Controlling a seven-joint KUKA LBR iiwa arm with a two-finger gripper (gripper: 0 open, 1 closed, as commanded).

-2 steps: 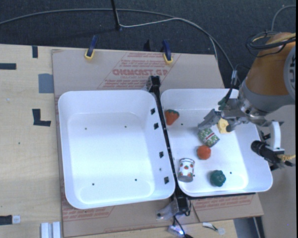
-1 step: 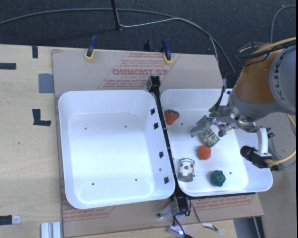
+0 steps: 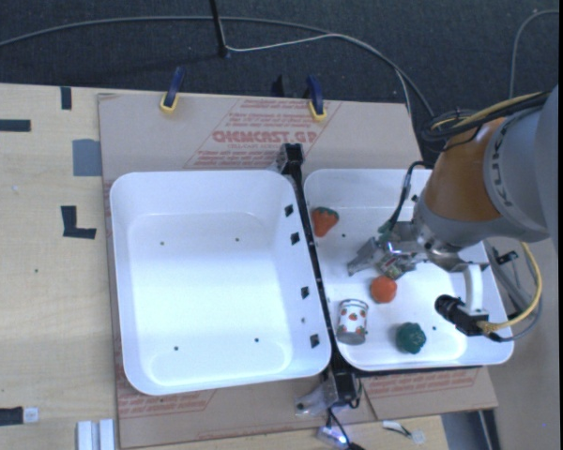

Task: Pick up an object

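Observation:
The right bin (image 3: 357, 190) holds a red strawberry-like piece (image 3: 325, 220) near its left wall, an orange-red ball (image 3: 384, 290) in the middle, a small white cup with red spots (image 3: 353, 321) at the front left, and a dark green lump (image 3: 411, 337) at the front. My gripper (image 3: 383, 262) hangs over the bin's middle, just above and behind the orange-red ball, with its grey fingers (image 3: 362, 257) spread apart. Nothing sits between the fingers.
The left bin (image 3: 131, 204) lies beside the right one, split from it by a black-clipped divider (image 3: 305, 251). Both rest on a cardboard sheet (image 3: 253, 134) held by two clamps at the back. A black connector with a yellow cable (image 3: 460, 315) hangs at the bin's right.

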